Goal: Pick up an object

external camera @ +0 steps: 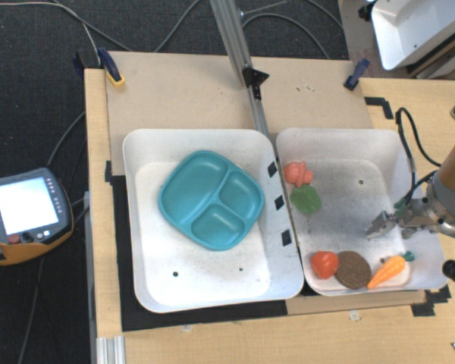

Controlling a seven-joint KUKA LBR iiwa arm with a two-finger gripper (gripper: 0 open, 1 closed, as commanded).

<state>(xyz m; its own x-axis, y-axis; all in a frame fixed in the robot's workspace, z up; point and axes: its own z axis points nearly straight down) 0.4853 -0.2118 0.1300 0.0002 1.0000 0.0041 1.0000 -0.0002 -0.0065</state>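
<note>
Five small toy foods are seen in the right bin (364, 146): a pink piece (297, 174) and a green piece (306, 200) near its left wall, and a red tomato (324, 264), a brown disc (353, 269) and an orange carrot (388, 271) in a row along its near edge, the disc touching both neighbours. A teal divided plate (211, 199) is held by the left bin (148, 279). The tool (385, 224) is placed low over the right bin, above the carrot, with nothing seen between its fingers; whether it is spread or closed cannot be told. All five are judged light, rigid and smooth, so slipping is likely. The carrot would best be taken across its thick middle, at right angles to its length; the crowded disc is judged the hardest to grip.
</note>
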